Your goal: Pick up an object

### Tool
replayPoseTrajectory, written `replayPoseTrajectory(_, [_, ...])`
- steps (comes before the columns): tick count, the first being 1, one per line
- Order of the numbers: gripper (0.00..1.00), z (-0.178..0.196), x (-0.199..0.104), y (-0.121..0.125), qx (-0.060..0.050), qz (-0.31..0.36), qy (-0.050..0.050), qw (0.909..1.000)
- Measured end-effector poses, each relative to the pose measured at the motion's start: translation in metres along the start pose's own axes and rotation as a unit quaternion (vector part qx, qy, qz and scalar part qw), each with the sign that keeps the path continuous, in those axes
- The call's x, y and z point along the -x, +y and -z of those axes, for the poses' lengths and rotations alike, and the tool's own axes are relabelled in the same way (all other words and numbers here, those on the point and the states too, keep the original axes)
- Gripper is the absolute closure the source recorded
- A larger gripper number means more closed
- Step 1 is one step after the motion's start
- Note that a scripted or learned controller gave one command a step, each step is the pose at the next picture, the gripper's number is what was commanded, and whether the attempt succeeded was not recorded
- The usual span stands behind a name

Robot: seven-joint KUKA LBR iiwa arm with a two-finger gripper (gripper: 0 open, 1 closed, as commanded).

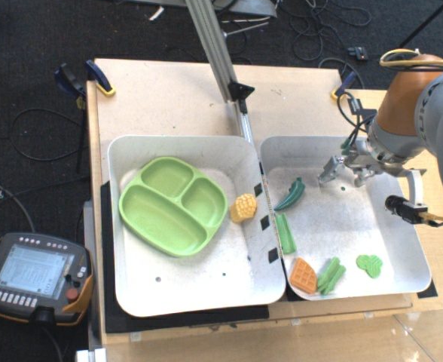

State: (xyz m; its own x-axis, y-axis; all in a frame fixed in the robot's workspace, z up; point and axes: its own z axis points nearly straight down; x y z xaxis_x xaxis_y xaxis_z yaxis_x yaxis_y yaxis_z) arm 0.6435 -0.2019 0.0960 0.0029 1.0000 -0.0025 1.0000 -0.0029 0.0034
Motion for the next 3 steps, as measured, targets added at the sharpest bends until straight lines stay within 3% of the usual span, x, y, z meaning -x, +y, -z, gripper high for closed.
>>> replayPoseTrajectory(1, [0.0,0.0,-0.004,-0.066,-0.003,0.0,0.001,1.0])
replayPoseTrajectory(2, [0.0,0.0,-0.015,-0.067,-0.002,0.003,0.001,1.0])
replayPoseTrajectory(3, [0.0,0.105,-0.113,-0.052,0.003,0.007,0.002,1.0])
